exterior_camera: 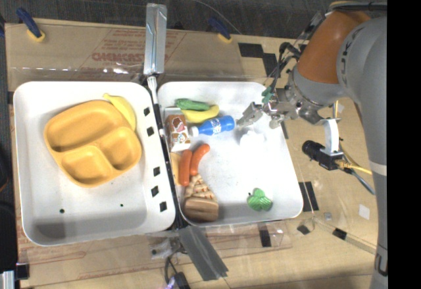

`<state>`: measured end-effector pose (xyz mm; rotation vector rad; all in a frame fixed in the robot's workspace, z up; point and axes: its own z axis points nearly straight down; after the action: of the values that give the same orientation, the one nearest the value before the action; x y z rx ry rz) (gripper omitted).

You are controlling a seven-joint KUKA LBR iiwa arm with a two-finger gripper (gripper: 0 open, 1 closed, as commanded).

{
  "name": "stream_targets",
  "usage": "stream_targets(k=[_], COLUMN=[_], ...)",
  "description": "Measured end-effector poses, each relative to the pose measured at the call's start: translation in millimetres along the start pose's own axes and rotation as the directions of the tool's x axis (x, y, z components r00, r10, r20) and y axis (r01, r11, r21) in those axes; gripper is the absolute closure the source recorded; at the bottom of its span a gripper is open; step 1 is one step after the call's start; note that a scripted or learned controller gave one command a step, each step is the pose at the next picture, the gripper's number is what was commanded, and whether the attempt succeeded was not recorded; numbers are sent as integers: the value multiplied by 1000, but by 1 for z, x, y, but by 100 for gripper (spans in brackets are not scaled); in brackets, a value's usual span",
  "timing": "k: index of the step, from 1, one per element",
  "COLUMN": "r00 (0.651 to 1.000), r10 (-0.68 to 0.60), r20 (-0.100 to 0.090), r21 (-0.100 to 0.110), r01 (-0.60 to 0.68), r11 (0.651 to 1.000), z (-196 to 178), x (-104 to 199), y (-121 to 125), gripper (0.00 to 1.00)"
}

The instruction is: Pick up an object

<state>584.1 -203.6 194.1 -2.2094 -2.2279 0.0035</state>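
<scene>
So right now the gripper [252,115] is hanging over the upper right part of the right bin [289,176], and as far as I can see there's nothing between its fingers. Whether they're spread or pinched together I honestly can't tell, it's too small and grey-on-white at this angle.

My read is that it's in the approach step, no grab made yet. Closest candidate is the blue bottle [214,126], lying on its side just to the left of the fingertips, nearly touching by the look of it. Beyond that, further left and a bit up, are the yellow banana [200,113] and a green thing [191,104] stacked close together (bad target, too crowded). Below-left of the gripper are the orange-red sausages [191,162] and a brown block [199,205], and the green toy [260,201] sits well apart, down near the bin's lower edge, all on its own.

Next move, I'd guess: shift slightly left, line the fingers across the bottle's narrow width, then drop down. It's round, so it could roll away if the pinch lands off-centre. The lone green toy would be the easier pick imo.
</scene>
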Motion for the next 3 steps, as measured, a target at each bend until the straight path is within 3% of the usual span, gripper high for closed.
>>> stream_targets(k=[1, 2, 3], r00=[1000, 1000, 972], r10=[3, 1, 236], r20=[0, 0, 0], r21=[-1, 1, 2], r01=[-3, -1, -236], r11=[1000, 1000, 972], z=[103, 93, 103], x=[75, 74, 62], y=[8, 8, -4], gripper=[0, 100, 100])
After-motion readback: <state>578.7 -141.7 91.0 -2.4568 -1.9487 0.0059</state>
